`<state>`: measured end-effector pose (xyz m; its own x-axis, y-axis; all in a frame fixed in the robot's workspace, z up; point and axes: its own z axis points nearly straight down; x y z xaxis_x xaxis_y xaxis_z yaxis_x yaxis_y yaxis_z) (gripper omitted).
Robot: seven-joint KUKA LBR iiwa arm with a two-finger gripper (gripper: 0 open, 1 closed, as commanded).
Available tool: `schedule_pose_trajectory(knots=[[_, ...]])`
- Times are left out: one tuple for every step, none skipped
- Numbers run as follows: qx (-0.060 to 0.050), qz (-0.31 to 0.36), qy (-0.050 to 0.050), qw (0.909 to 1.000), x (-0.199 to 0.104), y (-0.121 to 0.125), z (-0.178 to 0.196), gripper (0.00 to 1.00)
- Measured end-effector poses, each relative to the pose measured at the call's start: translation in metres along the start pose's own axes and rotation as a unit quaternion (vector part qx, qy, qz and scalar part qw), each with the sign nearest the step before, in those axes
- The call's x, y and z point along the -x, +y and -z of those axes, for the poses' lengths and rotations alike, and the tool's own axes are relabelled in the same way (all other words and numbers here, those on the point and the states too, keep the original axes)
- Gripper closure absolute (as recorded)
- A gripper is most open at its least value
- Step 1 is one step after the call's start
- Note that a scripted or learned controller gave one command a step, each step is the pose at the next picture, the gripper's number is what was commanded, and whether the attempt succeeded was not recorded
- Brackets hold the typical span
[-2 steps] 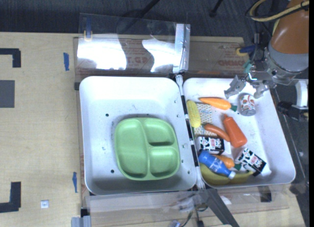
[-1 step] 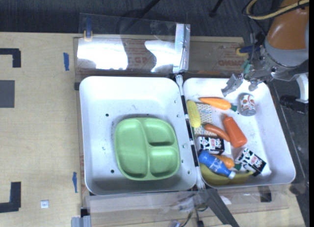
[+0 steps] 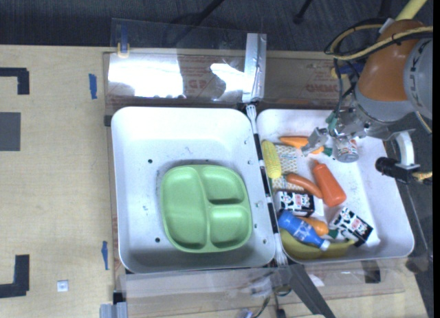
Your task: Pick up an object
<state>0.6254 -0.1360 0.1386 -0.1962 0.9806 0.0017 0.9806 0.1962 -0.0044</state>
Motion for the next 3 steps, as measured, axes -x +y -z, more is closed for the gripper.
schedule_pose_trajectory(knots=[[0.005,0.145,-0.003,0.9895,-0.017,0.022,-0.046,0.00],[0.007,0.143,-0.002,0.9896,-0.017,0.024,-0.037,1.00],[0.002,0.004,-0.001,1.0000,-0.072,0.013,0.043,1.00]])
